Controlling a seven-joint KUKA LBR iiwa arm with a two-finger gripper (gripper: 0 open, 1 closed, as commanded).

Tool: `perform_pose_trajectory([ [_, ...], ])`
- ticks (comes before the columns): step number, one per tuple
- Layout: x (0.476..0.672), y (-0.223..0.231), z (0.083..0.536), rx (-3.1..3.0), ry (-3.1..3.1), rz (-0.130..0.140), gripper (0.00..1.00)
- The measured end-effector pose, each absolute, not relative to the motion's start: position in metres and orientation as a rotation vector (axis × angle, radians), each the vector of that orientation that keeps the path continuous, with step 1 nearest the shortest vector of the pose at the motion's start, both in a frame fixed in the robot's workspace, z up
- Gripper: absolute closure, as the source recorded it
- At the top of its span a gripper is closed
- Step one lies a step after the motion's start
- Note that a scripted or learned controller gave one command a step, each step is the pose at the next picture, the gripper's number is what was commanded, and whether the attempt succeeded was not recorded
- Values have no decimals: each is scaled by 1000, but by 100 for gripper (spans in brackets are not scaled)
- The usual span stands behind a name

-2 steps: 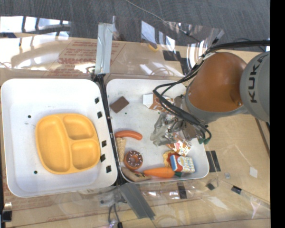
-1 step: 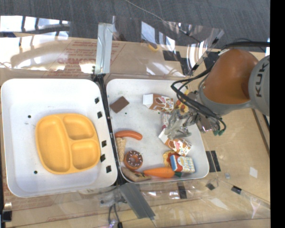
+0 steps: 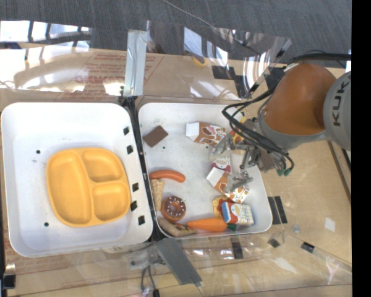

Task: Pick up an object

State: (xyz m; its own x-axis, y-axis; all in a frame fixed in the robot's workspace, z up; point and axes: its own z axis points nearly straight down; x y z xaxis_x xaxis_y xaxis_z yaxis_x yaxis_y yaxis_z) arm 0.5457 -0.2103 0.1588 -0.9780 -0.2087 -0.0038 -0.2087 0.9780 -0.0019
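My gripper (image 3: 235,161) hangs low over the right side of the right bin (image 3: 191,113), below the arm's orange band (image 3: 297,101). Under and beside it lie small snack packets (image 3: 217,178), one red and white, pressed close to the gripper's metal parts. Another printed packet (image 3: 204,132) lies just up-left of it. A small carton (image 3: 238,214) and an orange carrot (image 3: 205,225) rest at the bin's near edge. Whether anything sits in the gripper is hidden by the wrist and cables.
The right bin also holds a brown square (image 3: 154,135), a red sausage (image 3: 167,176), a chocolate donut (image 3: 173,208) and a waffle cone (image 3: 157,193). A yellow divided plate (image 3: 86,185) lies in the left bin (image 3: 25,122). Black cables (image 3: 235,111) loop by the wrist.
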Motion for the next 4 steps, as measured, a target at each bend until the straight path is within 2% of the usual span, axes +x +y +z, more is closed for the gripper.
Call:
perform_pose_trajectory([
  [1, 612, -209, 95, 89, 3129, -5, 0],
  [2, 553, -197, 94, 149, 3134, -1, 0],
  [3, 511, -208, 93, 244, 3129, 1, 0],
  [4, 514, -206, 104, 231, 3125, 0, 100],
])
